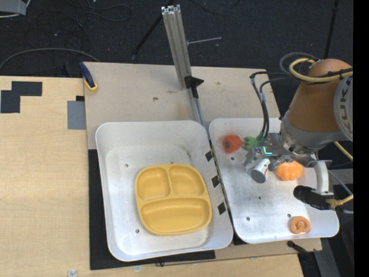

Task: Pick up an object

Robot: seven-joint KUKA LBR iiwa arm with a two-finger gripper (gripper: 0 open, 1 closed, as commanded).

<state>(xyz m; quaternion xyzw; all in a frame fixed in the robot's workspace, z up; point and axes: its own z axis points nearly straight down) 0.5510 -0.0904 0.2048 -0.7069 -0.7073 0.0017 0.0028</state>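
White bins are sitting side by side on the table [134, 90], camera view looking down at a slant. Left bin [109, 154] is holding a yellow divided plate [172, 199], lying flat, three compartments, nothing in them. Right bin [271, 212] is carrying the loose items: a red round object [232, 143] near the far left corner, a green object [251, 142] just beside it on the right, an orange lumpy object [288, 170] around mid-bin toward the right wall, and an orange ring [298, 225] lying well apart near the front right corner. The arm [314, 108] is reaching in from the right and hanging low over the right bin, with the tool [264, 157] sitting between the green object and the orange lumpy object, close to both. A grey metallic cylinder [259, 169] is showing right under the tool; cannot tell if it is a loose item or robot hardware. Cannot tell whether the tool is wide or narrow either, since the wrist is blocking the view. Nothing is visibly being gripped or lifted; every item is looking like it is resting on the bin floor. Judging progress: the approach is looking done, while the closing, the grasp and the lift are all looking undone.
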